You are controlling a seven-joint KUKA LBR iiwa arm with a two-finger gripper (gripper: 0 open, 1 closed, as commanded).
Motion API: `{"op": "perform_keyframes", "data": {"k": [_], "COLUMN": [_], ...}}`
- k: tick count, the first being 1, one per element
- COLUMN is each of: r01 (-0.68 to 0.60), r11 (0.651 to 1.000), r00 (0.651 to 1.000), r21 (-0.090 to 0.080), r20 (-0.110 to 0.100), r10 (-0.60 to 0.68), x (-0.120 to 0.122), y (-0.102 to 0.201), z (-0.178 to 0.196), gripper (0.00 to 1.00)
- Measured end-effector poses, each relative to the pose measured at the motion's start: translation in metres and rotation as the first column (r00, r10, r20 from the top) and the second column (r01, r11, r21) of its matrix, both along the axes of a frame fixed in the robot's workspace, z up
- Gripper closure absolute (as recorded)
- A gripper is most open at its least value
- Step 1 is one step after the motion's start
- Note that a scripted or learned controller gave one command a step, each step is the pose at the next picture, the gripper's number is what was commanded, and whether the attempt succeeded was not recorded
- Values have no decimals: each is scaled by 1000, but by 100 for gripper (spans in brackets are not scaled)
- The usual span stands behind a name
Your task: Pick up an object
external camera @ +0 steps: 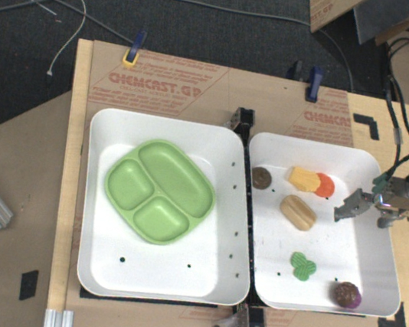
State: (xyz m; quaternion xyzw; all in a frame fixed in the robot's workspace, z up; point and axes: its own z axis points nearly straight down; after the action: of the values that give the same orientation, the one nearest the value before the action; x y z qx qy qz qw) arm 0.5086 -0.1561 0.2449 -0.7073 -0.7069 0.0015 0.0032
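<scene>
The right bin (374,265) holds several small items: a brown round piece (262,178), a yellow block (304,179) touching a red-orange piece (326,186), a tan bread roll (298,212), a green leafy toy (302,266) and a dark purple ball (347,294). My gripper (368,213) hovers over the bin's right side, to the right of the roll and the red-orange piece. Its fingers are spread open, with nothing between them.
The left bin (95,257) carries a green divided plate (159,190). A black hinge strip (245,220) runs between the bins. Clamps (314,84) and cables lie beyond the board's far edge.
</scene>
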Motion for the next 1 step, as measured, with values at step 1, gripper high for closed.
{"op": "perform_keyframes", "data": {"k": [1], "r01": [-1], "r11": [1000], "r00": [1000], "r21": [-1], "r20": [6], "r10": [1], "x": [1], "y": [0], "z": [2], "gripper": [0]}}
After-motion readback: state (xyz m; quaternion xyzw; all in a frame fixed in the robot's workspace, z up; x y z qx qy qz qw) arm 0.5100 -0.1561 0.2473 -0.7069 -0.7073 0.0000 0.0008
